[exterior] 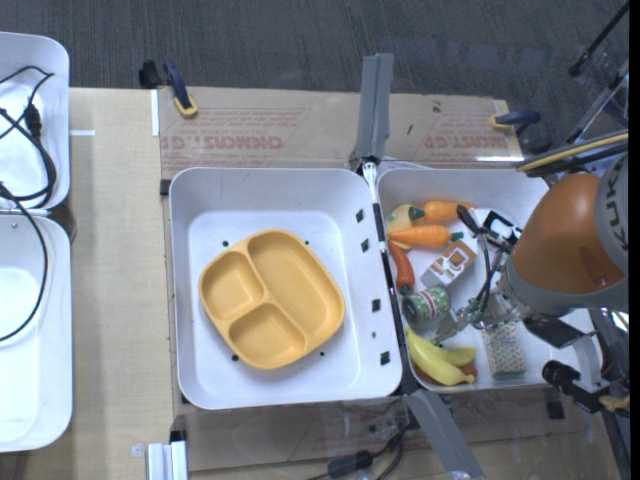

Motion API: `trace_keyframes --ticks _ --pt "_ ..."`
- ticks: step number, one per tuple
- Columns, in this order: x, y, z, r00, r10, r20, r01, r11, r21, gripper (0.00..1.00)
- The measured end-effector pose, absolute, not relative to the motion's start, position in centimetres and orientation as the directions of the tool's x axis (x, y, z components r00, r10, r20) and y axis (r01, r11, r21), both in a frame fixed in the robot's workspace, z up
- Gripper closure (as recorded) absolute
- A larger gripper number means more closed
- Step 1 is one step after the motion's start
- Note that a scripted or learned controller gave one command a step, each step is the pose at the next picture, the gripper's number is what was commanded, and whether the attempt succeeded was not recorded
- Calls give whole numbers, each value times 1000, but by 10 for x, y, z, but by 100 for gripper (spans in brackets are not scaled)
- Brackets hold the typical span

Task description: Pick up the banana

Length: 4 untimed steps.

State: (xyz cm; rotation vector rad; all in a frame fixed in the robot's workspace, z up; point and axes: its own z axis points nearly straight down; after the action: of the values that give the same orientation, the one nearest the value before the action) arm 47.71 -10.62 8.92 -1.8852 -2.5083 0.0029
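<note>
The yellow banana (440, 360) lies in the near left corner of the right bin (560, 373), curved along the bin's front wall. My gripper (472, 313) hangs low over the middle of that bin, just above and to the right of the banana. The grey arm with its orange band (570, 238) covers the bin's right side. Nothing shows held in the gripper.
The right bin also holds two orange carrots (430, 236), a red pepper (401, 266), a small green can (428, 303), a white and orange box (452, 262) and a patterned packet (503, 350). A yellow divided plate (270, 298) lies in the left bin (190, 268).
</note>
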Motion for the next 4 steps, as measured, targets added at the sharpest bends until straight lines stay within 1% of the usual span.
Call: trace_keyframes --ticks 1,2,3,4 --pt "478 -39 189 -352 936 1 936 352 -4 0" --pt "477 -101 117 -410 912 3 912 410 -5 0" --pt "481 -133 96 -436 900 1 900 436 6 0" --pt "478 -148 113 -361 932 2 932 361 -2 0"
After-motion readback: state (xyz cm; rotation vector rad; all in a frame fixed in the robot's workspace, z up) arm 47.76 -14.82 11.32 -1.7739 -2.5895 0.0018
